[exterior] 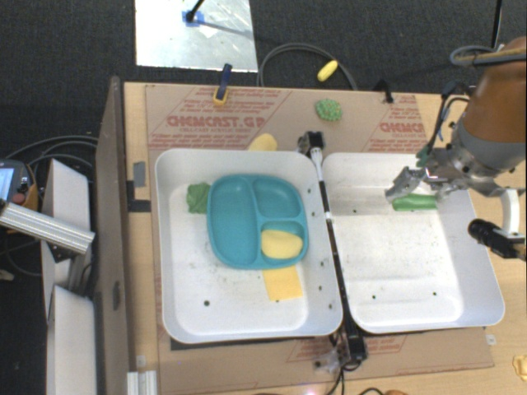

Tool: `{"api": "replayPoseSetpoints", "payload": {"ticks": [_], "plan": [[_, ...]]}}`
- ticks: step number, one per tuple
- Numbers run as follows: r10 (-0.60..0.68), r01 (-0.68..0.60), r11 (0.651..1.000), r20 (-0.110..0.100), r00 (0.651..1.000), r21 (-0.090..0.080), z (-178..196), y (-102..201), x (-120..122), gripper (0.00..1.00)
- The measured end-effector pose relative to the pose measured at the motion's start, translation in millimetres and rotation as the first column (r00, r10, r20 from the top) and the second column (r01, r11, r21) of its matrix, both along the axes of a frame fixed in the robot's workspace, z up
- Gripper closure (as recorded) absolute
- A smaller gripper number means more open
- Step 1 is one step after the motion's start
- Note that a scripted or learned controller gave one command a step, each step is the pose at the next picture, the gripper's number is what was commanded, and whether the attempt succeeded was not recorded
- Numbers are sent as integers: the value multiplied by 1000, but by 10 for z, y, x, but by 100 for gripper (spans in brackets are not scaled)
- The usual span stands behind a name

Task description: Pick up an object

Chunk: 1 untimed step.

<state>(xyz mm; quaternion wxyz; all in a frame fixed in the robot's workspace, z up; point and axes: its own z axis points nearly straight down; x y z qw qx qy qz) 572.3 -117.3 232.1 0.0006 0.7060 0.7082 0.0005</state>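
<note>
Looking at your claw (409, 189), you see it over the right bin (412, 303), a green object (414, 203) touching just beneath; whether the fingers grip it, you cannot tell. Two bins: leftward, the other (177, 303) holds one teal divided plate (251, 220) carrying one yellow piece (281, 243).

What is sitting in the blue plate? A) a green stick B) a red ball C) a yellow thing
C: a rounded yellow thing lies in the lower right compartment of the blue plate in the left bin.
</note>
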Motion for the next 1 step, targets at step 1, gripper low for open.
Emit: {"api": "replayPoseSetpoints", "payload": {"ticks": [1], "plan": [[-2,2,1000,2,1000,-2,-459,-344,251,0]]}}
